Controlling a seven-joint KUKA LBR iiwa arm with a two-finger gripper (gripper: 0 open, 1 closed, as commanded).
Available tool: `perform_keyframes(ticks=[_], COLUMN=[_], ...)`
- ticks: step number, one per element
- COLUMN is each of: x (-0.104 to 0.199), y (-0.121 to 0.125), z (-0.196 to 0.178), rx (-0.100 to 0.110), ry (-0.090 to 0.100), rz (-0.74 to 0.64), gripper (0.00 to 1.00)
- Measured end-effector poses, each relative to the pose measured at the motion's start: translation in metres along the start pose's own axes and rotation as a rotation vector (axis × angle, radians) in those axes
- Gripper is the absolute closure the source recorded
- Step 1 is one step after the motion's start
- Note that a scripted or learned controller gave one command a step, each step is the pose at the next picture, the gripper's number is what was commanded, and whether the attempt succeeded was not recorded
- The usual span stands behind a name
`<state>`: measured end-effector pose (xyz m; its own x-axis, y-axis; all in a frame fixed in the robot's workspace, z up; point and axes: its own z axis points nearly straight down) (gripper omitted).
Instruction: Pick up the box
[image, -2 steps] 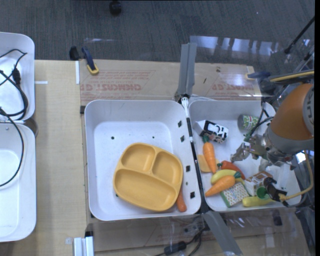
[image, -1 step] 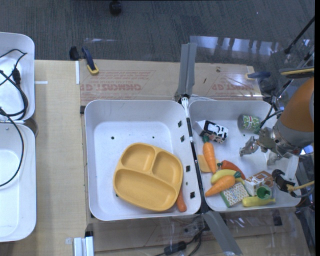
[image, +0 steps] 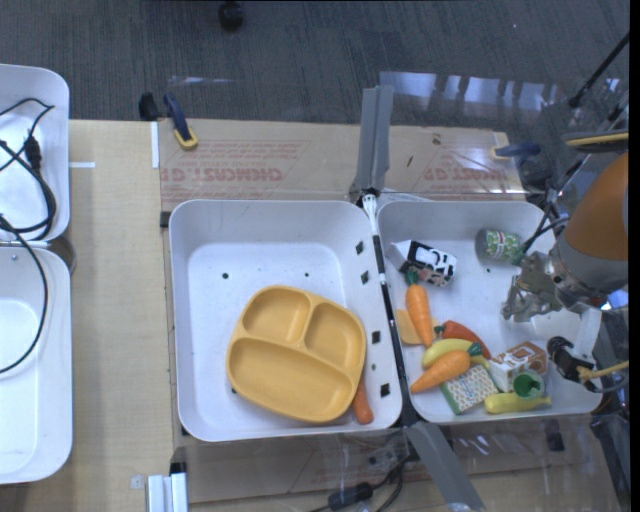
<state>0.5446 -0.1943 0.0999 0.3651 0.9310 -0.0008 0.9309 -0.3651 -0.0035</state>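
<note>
The box (image: 522, 364), a small white carton with an orange-brown top and a green mark, lies near the front right corner of the right bin (image: 470, 212). My gripper (image: 527, 297) hangs over the right side of that bin. It is a little behind the box and apart from it, and nothing is visibly held. The grey arm with its orange band (image: 600, 215) comes in from the right edge.
Around the box lie a flat green checked packet (image: 467, 389), a banana (image: 450, 350), carrots (image: 419, 312), a red pepper (image: 462, 331) and a yellow piece (image: 515, 403). A green can (image: 498, 245) and a black-and-white toy (image: 431, 263) sit farther back. The left bin (image: 200, 300) holds a yellow divided plate (image: 296, 352).
</note>
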Motion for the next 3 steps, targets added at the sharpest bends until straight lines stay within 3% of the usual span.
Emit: perform_keyframes(ticks=[1, 2, 3], x=[0.033, 0.033, -0.014], y=[0.012, 0.012, -0.032], z=[0.009, 0.009, 0.009], rx=[-0.002, -0.002, -0.001], ry=[-0.001, 0.000, 0.001], rz=[-0.098, -0.098, -0.123], gripper=[1.00, 0.00, 0.00])
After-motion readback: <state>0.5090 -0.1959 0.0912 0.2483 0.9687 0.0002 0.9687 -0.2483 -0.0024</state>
